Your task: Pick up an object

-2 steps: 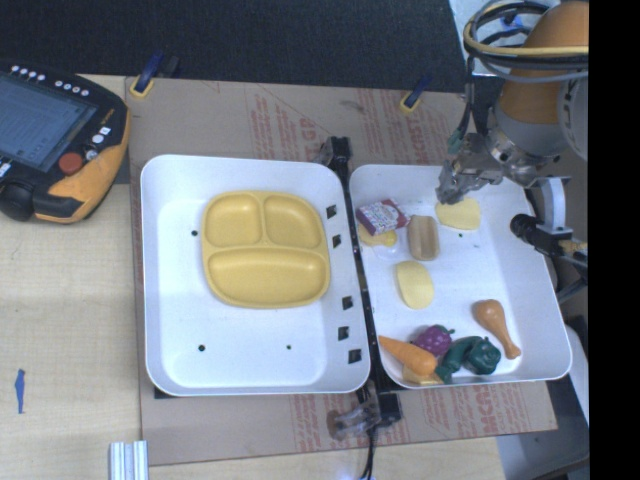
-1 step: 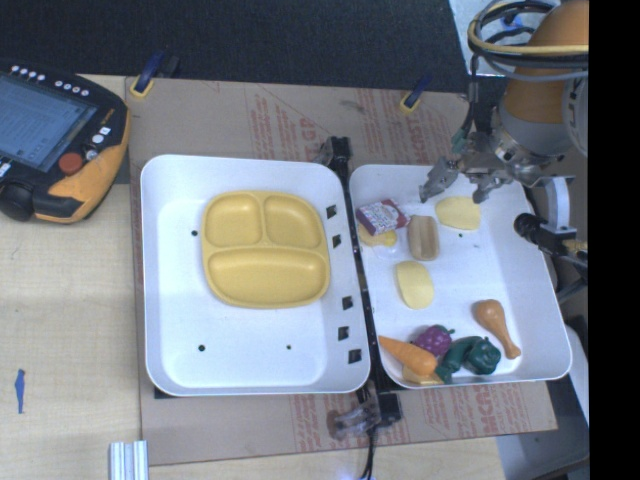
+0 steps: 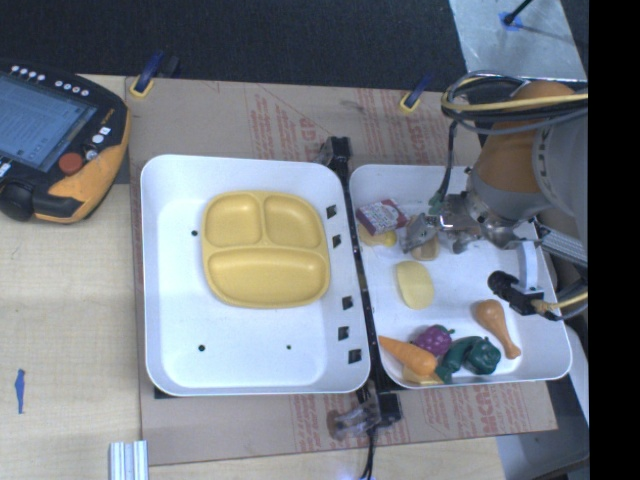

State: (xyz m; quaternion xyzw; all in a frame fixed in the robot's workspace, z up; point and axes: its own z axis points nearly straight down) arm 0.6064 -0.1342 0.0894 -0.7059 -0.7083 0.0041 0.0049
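Observation:
My gripper (image 3: 424, 232) hangs low over the upper middle of the right bin (image 3: 545, 363), with the grey arm and its orange band (image 3: 510, 158) reaching in from the right. Just left of the gripper lies a small purple and white packet (image 3: 378, 214), with a yellow piece (image 3: 378, 238) below it. A pale yellow oblong food toy (image 3: 415, 285) lies just below the gripper, apart from it. A small tan thing (image 3: 427, 251) sits right under the gripper tip; whether it is held is unclear.
The right bin's front holds a carrot (image 3: 405, 354), purple grapes (image 3: 433, 340), a green pepper (image 3: 470, 356) and a drumstick (image 3: 496, 325). A yellow divided plate (image 3: 266, 248) lies in the left bin (image 3: 175, 358). A teach pendant (image 3: 55, 148) sits at the far left.

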